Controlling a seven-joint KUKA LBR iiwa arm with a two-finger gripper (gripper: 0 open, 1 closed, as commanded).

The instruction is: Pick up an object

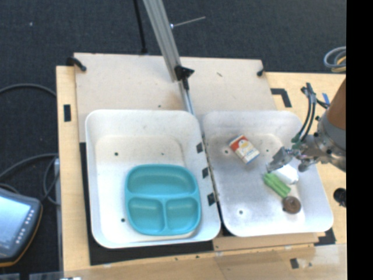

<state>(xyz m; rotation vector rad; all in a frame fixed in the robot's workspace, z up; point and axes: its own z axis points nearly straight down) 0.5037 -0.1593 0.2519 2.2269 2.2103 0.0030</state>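
Note:
The right bin (pixel 245 214) holds a small red, white and yellow box (pixel 243 148), a green oblong object (pixel 276 185), a white object (pixel 287 174) and a brown round piece (pixel 291 204). My gripper (pixel 287 158) reaches in from the right, low over the right side of that bin. It hangs directly above the white object and the upper end of the green one. Nothing shows between its fingers (pixel 276 161).
The left bin (pixel 105 156) holds a turquoise divided plate (pixel 164 199) in its front half. A slanted metal pole (pixel 165 35) rises behind the bins. Cables (pixel 309 107) hang by the arm's wrist at the right edge.

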